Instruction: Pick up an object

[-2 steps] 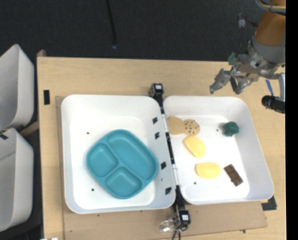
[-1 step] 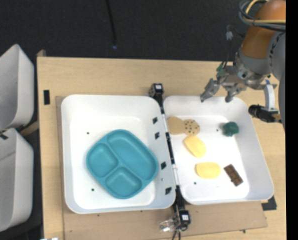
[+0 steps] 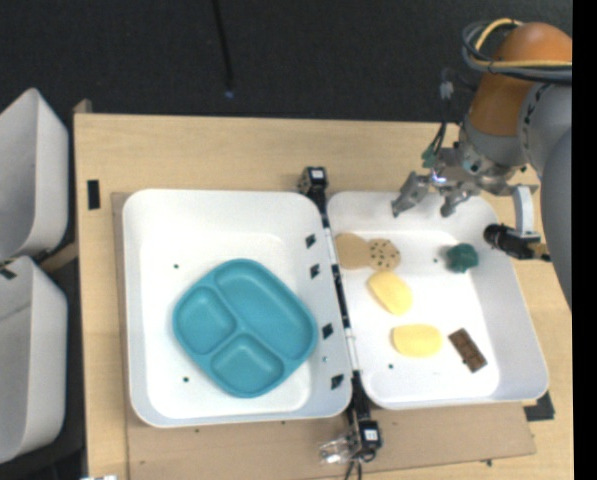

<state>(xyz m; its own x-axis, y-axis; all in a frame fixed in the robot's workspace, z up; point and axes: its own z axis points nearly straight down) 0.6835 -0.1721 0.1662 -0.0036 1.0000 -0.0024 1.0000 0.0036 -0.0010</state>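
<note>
Nothing picked yet: the cookie, two yellow pieces, teal ball and brown bar all sit loose in the right bin. Gripper hovers at the bin's upper edge, fingers spread, holding nothing. Left bin has a teal tray. Arm's cut off right of frame.

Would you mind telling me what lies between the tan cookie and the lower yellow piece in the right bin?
In the camera view, another yellow piece lies between the tan cookie and the lower yellow piece, apart from both on the right bin floor.
</note>
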